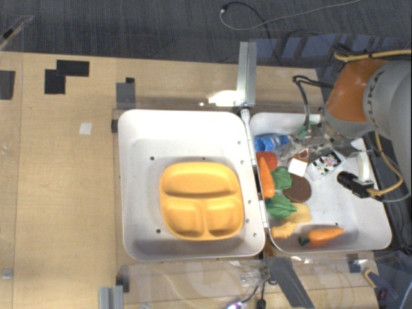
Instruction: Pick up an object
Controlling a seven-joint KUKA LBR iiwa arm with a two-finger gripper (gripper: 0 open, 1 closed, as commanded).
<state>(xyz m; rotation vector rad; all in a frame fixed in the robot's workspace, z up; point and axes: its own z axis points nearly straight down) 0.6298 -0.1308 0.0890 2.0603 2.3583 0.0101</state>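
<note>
The right bin holds a heap of toy food along its left side. A blue bottle lies at the top, with a long orange carrot and a red piece below it. Further down are a green leafy piece, a brown disc and a small white block. A second carrot lies near the front wall beside a yellow piece. My gripper hangs low over the upper middle of this bin, just right of the bottle and above the white block.
The left bin holds a yellow divided plate. A metal post stands behind the wall between the bins. Black cables trail from the arm over the right bin's right side.
</note>
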